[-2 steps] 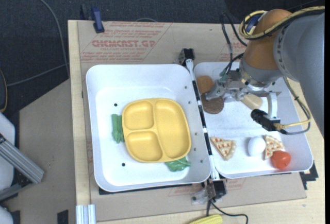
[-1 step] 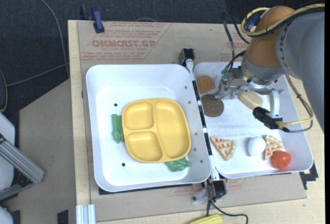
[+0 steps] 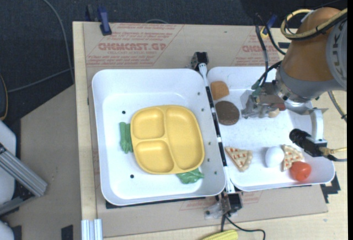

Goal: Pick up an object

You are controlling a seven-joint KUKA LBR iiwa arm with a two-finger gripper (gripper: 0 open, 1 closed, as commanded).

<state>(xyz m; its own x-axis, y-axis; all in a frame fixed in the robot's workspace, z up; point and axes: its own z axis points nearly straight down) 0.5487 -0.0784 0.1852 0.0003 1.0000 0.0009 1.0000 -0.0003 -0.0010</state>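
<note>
1. Two white bins sit side by side on the table (image 3: 165, 37); the tool (image 3: 259, 105) hangs low inside the right bin (image 3: 242, 76), in its far half, with the grey arm (image 3: 309, 62) reaching in above it.
2. Tool state: cannot tell. Its metal parts blur together against the white floor, and nothing is seen held.
3. Candidate objects: a brown disc, cookie-like (image 3: 226, 112), just beside the tool on the side toward the left bin; an orange-brown bread-like piece (image 3: 219, 90) beyond that, near the far wall. Toward the near wall, well apart from the tool: a waffle wedge (image 3: 239, 157), a white egg (image 3: 273, 156), a second waffle wedge (image 3: 290, 155), and a red tomato (image 3: 300, 171).
4. Step in hand, as I judge it: the approach, with no grasp made yet. The brown disc looks the likeliest target.
5. Next move calls for a short shift toward the disc, then a straight descent. The disc is flat and may slip.
6. Edges: the disc lies close to the divider between the bins, so there is little room on that side. Bare floor lies under the tool and toward the near wall.
7. The left bin (image 3: 110, 95) holds a yellow divided plate (image 3: 165, 138) and green pieces (image 3: 126, 137), away from the tool.
</note>
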